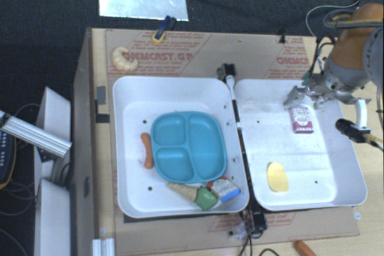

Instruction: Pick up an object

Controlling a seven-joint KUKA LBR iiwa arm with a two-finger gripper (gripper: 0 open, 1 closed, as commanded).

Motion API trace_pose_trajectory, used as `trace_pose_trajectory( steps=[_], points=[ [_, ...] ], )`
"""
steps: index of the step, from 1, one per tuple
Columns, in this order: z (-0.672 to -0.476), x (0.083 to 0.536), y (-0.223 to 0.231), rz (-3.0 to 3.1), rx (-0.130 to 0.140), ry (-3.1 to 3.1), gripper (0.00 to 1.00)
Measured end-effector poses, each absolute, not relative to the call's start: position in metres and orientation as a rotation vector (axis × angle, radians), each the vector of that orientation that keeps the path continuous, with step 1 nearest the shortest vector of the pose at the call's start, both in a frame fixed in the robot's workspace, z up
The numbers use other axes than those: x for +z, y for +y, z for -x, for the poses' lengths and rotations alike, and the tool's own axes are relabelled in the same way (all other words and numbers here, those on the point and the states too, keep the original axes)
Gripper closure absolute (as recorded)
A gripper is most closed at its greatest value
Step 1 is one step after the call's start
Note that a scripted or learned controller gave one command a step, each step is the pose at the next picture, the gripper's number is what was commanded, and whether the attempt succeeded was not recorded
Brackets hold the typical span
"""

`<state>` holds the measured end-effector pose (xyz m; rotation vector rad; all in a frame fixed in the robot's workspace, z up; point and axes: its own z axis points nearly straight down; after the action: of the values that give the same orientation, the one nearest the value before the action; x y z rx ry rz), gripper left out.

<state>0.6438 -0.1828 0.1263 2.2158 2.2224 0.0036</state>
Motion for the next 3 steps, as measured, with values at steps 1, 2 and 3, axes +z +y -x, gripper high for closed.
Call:
trace_pose_trajectory(
  steps=[1, 2, 3],
  points=[
    [-0.625, 0.124, -0.195, -2.219, 0.001, 2.221, 0.0],
    [-0.621, 0.12, -0.195, -2.218, 0.001, 2.222, 0.0],
    [-0.615, 0.114, -0.192, -2.22, 0.001, 2.221, 0.0]
  ],
)
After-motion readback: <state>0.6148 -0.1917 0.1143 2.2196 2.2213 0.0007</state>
